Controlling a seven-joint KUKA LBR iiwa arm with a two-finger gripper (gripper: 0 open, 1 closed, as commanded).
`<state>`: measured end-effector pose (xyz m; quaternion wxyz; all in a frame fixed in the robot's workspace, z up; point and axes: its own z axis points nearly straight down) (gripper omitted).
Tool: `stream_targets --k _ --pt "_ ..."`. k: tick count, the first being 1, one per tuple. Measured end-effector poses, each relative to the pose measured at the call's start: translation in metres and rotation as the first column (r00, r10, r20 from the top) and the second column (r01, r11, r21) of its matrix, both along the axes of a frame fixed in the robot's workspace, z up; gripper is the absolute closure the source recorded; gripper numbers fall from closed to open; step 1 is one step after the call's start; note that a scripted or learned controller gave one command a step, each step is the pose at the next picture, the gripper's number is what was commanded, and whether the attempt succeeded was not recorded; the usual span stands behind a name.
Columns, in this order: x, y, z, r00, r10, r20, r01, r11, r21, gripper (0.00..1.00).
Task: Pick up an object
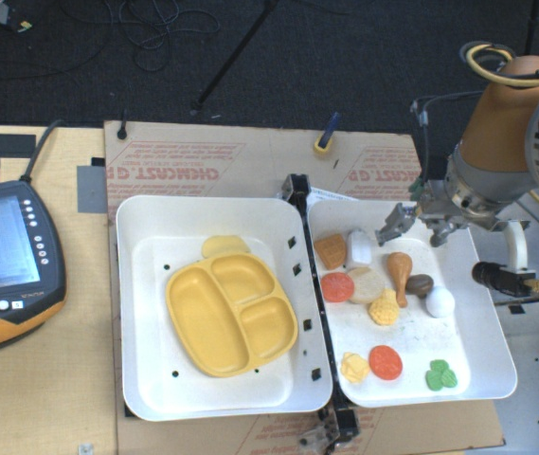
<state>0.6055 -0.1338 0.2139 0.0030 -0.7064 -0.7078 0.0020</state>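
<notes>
Claw (419, 223) spread, holding nothing, above right bin (496, 349) far edge; drumstick (399, 273) just below among toy food. Arm top cut off. Cardboard-covered tabletop (212, 159), dark cabled floor behind.

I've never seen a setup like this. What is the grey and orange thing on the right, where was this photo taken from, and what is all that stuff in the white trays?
The photo comes from one camera fixed above the bench, looking down at a slant. The grey and orange thing is a robot arm reaching in from the right. At its end is a two-finger gripper, its hand, spread open with nothing between the fingers. Its job is to pick up an object. The left bin holds a yellow divided plate. The right bin holds toy food, such as a drumstick, a white egg, a green broccoli piece and a red tomato slice.
</notes>
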Motion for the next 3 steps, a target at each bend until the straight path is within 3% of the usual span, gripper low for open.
stream_targets --k 1,2,3 --pt "-0.046 -0.039 -0.062 1.0 -0.004 -0.007 0.004 1.0 0.001 0.0" --pt "-0.036 0.003 -0.111 1.0 -0.002 0.006 0.002 1.0 -0.003 0.0" --pt "-0.112 0.045 -0.11 1.0 -0.004 -0.007 0.004 1.0 0.004 0.0"
